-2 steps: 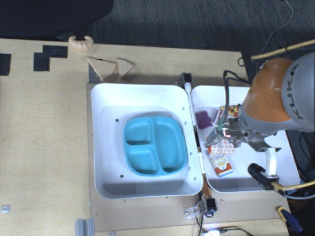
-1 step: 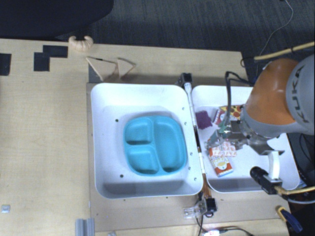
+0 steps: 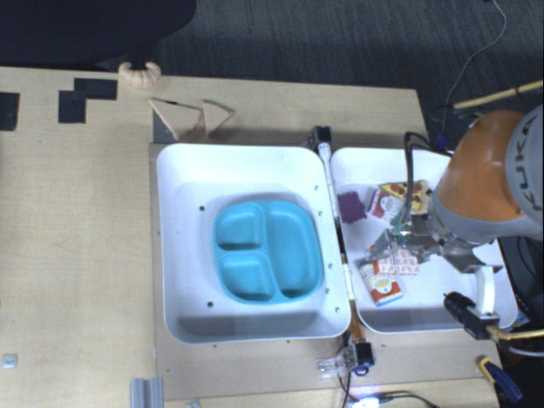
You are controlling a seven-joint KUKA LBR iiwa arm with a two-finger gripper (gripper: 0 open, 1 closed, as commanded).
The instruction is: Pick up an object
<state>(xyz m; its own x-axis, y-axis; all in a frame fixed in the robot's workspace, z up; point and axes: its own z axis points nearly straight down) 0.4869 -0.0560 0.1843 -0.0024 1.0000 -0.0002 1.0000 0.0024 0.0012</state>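
**Desk:** What does the overhead camera view show?

**Photographer:** A grey KUKA arm [image 3: 489,177] with its orange band reaches in from the right over the right-hand white bin [image 3: 357,164]. Its gripper [image 3: 406,238] hangs low among a small heap of objects there: a red-and-white snack packet [image 3: 388,280] near the bin's front, a second red-and-yellow packet [image 3: 393,201] further back, and a small purple block [image 3: 349,206] close to the divider between the bins.

**Desk:** Is anything in its grasp?

**Photographer:** I cannot tell whether the claw is open or closed (wrist hardware and clutter hide the tips). Nothing is visibly lifted; every object appears to lie on the bin floor.

**Desk:** And the other bin?

**Photographer:** The left white bin [image 3: 183,228] holds a turquoise divided tray [image 3: 268,249], flat and well apart from the arm.

**Desk:** So how far along is the pick?

**Photographer:** By my reading, the approach is done, with the gripper down just above the front packet. Securing an object and raising it clear of the bin are left.
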